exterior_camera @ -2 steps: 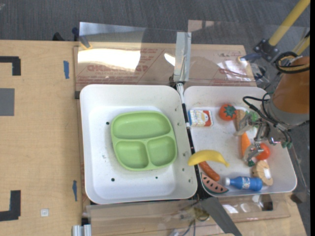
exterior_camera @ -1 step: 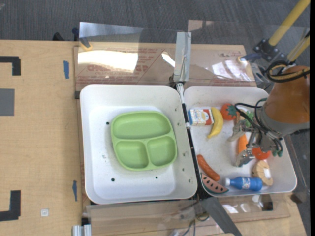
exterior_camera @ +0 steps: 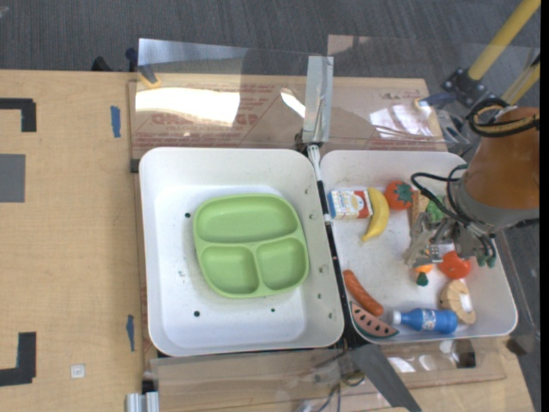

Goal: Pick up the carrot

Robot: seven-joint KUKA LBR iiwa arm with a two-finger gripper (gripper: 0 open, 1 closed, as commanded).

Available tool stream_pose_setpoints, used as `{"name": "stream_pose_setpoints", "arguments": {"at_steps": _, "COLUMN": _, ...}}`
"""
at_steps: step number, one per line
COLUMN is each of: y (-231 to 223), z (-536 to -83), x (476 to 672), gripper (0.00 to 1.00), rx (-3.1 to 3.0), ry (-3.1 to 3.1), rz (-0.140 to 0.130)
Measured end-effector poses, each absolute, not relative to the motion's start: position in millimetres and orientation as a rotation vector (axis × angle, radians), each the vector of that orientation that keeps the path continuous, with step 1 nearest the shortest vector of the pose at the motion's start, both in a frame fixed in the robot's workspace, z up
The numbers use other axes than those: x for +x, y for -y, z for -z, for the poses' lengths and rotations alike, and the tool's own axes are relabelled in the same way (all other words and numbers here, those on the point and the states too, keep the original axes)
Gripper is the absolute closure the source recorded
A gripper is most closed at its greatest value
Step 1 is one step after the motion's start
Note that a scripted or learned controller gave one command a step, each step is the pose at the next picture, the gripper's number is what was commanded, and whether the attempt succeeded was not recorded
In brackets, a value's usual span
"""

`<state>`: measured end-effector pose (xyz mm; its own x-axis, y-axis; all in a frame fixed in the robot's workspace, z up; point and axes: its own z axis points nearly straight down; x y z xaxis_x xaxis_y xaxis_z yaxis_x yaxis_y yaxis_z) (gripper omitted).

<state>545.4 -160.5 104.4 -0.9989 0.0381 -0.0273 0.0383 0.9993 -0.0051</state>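
Carrot (exterior_camera: 422,273): small, orange with a green end, in the right bin (exterior_camera: 506,316), right of centre, just below my end effector (exterior_camera: 426,245). End effector: low over the bin, metal fingers pointing down-left toward the carrot; I cannot tell how far apart they stand. Tomato (exterior_camera: 455,265): just right of the carrot. Bread (exterior_camera: 457,299): below the tomato. Blue bottle (exterior_camera: 426,320): near the front wall. Banana (exterior_camera: 377,214), milk carton (exterior_camera: 347,203): further left. Left bin (exterior_camera: 163,230): holds a green plate (exterior_camera: 250,245).
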Motion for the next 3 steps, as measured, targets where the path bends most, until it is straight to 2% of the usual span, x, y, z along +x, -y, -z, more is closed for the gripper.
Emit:
{"name": "stream_pose_setpoints", "arguments": {"at_steps": 1, "y": 160.1, "z": -102.8, "x": 544.7, "gripper": 0.00, "rx": 0.059, "ry": -3.117, "rz": 0.008}}
{"name": "stream_pose_setpoints", "arguments": {"at_steps": 2, "y": 159.7, "z": -114.7, "x": 547.4, "gripper": 1.00, "rx": 0.057, "ry": -3.107, "rz": 0.011}}
{"name": "stream_pose_setpoints", "arguments": {"at_steps": 3, "y": 159.3, "z": -113.7, "x": 547.0, "gripper": 0.00, "rx": 0.057, "ry": -3.109, "rz": 0.010}}
